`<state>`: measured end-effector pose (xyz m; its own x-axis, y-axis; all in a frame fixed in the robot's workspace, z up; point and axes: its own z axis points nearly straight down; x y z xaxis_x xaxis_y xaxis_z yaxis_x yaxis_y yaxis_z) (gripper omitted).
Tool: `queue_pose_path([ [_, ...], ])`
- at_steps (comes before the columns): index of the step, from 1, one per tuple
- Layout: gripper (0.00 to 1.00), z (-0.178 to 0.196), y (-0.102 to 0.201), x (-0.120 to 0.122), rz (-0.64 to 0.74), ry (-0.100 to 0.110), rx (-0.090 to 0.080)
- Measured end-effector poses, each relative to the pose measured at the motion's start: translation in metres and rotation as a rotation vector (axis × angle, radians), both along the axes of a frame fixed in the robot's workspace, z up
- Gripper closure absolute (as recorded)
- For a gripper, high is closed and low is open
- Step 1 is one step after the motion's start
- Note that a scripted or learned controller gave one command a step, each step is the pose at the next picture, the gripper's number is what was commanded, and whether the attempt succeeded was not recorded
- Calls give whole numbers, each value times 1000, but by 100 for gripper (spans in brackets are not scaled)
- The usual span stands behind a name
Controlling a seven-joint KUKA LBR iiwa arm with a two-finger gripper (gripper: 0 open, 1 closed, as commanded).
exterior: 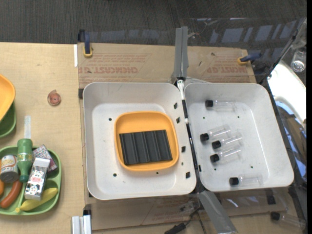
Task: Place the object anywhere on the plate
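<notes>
An orange square plate [146, 123] sits in the middle of the left white bin [97, 145]. A black ribbed rectangular object [146, 146] lies flat on the plate, toward its near side, wholly within the rim. In the right white bin [273, 145] lie several clear vials with black caps, such as one at the back [217, 104], a pair near the middle [225, 141] and one at the front [246, 180].
Left of the bins, a green tray [48, 199] holds toy food and a green bottle [24, 157]. An orange bowl [5, 101] pokes in at the left edge. A small pink disc [54, 98] lies on the wooden bench. Glass and pale machinery [290, 87] stand at the right.
</notes>
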<state>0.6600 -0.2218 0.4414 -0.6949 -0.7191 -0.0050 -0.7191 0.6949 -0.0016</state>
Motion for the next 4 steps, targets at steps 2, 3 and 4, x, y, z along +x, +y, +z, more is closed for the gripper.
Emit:
queue_pose_path([
  [2,100,-1,13,0,709,-1,-1],
  [3,100,-1,1,0,1027,-1,-1],
  [4,100,-14,12,-100,1290,1,0],
])
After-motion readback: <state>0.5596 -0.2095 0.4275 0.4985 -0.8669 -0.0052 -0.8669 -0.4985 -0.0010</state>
